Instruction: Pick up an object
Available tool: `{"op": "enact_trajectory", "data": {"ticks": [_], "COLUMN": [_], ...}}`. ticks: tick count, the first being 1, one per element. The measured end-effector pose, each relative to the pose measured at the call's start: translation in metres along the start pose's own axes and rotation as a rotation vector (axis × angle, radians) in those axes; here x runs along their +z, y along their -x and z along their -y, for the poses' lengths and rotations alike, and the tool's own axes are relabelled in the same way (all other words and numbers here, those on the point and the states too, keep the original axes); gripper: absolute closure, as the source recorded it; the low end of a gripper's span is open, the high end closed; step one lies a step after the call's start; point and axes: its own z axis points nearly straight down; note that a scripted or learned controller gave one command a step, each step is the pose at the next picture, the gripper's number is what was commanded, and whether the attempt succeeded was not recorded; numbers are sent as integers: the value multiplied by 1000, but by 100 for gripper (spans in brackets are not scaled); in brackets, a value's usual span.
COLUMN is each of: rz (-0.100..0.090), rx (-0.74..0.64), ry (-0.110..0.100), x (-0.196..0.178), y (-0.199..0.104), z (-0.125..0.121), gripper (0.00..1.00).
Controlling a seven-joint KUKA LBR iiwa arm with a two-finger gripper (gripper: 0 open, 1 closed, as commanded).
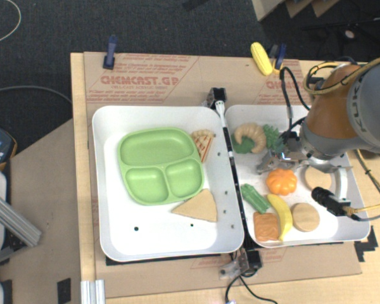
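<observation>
**Gripper low in the right bin, above the orange fruit**

The arm (pixel 342 109) reaches in from the right and bends down into the right bin (pixel 361 233). Its gripper (pixel 277 162) is low among the toy food, at the upper middle of this bin. The metal parts there are small and partly covered by the wrist, so I cannot tell how the gripper is set, and I see nothing clearly caught in it.

The nearest thing is the orange fruit (pixel 282 182). It lies just below the gripper in the view, toward the near edge of the bench, and seems to be touching or almost touching it. It is round, so it has no long axis to line up with. Beyond the gripper are the croissant (pixel 250 135) and a green leafy piece (pixel 272 135), both close to it.

Nearer the front edge lie the green pod (pixel 256 199), the banana (pixel 280 214) with its long axis running diagonally, the orange block (pixel 266 227) and the tan disc (pixel 305 217).

The left bin (pixel 107 170) holds the green tray (pixel 159 166), one wedge (pixel 197 206) and one striped slice (pixel 204 143), all well apart from the gripper.

My judgement: the pick is not yet made, and the fruit is the likely target, a short move toward the front edge.
</observation>
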Motion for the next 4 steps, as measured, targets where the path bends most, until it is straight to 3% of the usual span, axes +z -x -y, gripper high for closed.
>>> {"op": "enact_trajectory", "data": {"ticks": [1,2,3,4], "rz": [3,-3,4,2], "rx": [-5,-18,-5,0], "ry": [10,16,13,-4], "x": [-13,-108,-102,-1], "y": [-2,-117,-70,-11], "z": [-4,-3,-61,-41], "gripper": [100,100,100,100]}}
